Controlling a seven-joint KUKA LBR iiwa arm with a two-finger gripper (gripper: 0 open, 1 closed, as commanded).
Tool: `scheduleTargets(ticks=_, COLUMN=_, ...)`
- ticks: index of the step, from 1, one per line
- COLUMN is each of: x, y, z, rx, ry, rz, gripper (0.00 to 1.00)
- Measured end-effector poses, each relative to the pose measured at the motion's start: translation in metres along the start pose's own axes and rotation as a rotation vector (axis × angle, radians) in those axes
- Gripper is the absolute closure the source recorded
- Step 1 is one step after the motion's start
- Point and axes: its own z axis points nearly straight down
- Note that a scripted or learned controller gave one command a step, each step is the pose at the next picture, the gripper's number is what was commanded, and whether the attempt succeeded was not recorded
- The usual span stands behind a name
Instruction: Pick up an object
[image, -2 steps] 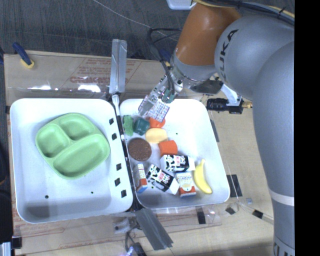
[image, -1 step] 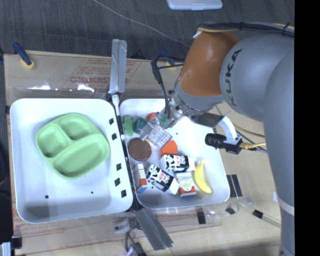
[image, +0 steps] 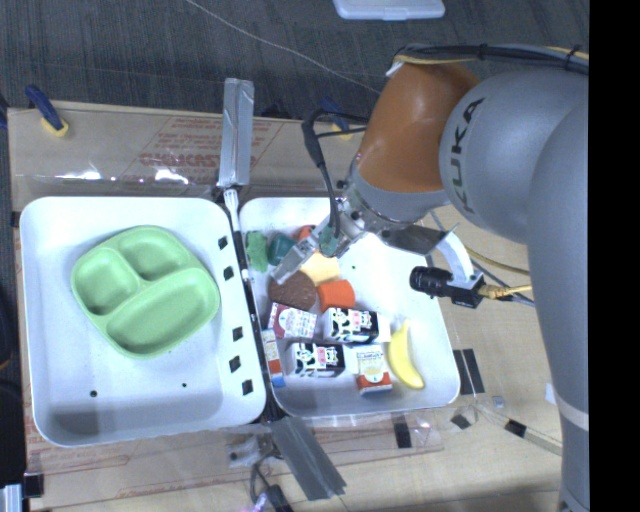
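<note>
Two shallow white bins sat side by side on the table (image: 120, 140). The left bin (image: 60, 400) carried a green divided plate (image: 146, 288), lying flat toward its far half. The right bin (image: 440, 360) carried a crowd of small things packed close together: a yellow banana (image: 403, 356) near the right wall, an orange block (image: 337, 294) at the middle, a brown rounded piece (image: 294, 290) just left of the block, a pale yellow wedge (image: 321, 269) just beyond it, and a green piece (image: 259, 249) close to the bin's left wall at the far side. Along the near side lay several small cartons: one with black and white cow spots (image: 350, 324), a second spotted one (image: 317, 359) nearer still, a pink and white one (image: 294, 323) to the left, and an orange and white one (image: 373, 366) beside the banana. The grey arm (image: 520, 130) with its orange band reached in from the right, and its end effector (image: 300, 255) hung low over the far left part of the right bin, just above the brown piece and the wedge. Whether it was released or clenched could not be told, and nothing could be seen grasped in it.
</note>
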Motion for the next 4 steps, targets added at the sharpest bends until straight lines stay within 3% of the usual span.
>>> scheduleTargets(ticks=1, x=-0.047, y=-0.044, z=0.147, rx=-0.011, ry=-0.01, rz=-0.246, gripper=0.0)
scheduleTargets(ticks=2, x=-0.147, y=-0.016, z=0.124, rx=-0.003, ry=-0.003, rz=-0.009, gripper=0.0)
scheduleTargets(ticks=3, x=-0.092, y=-0.033, z=0.151, rx=-0.003, ry=-0.006, rz=-0.075, gripper=0.0)
scheduleTargets(ticks=4, x=-0.04, y=-0.062, z=0.152, rx=-0.004, ry=-0.007, rz=0.066, gripper=0.0)
